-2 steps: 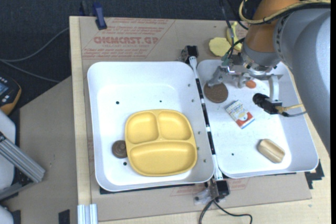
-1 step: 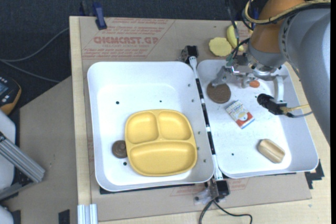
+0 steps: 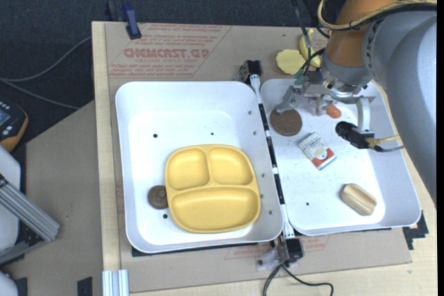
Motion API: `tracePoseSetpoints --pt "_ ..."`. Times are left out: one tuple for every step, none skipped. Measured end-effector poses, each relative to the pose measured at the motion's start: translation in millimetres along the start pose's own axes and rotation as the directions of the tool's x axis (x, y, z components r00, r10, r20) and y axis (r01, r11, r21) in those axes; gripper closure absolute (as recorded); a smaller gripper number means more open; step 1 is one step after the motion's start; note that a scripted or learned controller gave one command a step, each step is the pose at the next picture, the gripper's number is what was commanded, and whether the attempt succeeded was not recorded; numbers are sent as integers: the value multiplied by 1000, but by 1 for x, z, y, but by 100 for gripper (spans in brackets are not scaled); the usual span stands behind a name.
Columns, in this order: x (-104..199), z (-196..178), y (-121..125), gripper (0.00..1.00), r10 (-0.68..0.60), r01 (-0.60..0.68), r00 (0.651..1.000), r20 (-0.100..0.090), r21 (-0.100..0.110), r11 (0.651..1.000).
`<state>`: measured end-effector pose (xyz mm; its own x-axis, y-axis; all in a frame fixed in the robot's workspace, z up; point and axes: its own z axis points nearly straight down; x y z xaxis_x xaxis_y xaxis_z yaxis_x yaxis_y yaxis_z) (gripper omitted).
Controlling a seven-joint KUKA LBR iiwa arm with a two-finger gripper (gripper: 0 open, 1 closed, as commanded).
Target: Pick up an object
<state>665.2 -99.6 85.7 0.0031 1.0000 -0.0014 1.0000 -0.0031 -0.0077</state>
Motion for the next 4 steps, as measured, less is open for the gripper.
tracePoseSetpoints --pt "4 0 0 0 -1 1 1000 0 -1 1000" --pt "4 -1 2 0 -3 3 1000 -3 -6 1000" --pt "-16 -1 -93 0 2 -2 1000 -2 -8 1000" --pt "-25 -1 2 0 -3 3 1000 -3 4 1000"
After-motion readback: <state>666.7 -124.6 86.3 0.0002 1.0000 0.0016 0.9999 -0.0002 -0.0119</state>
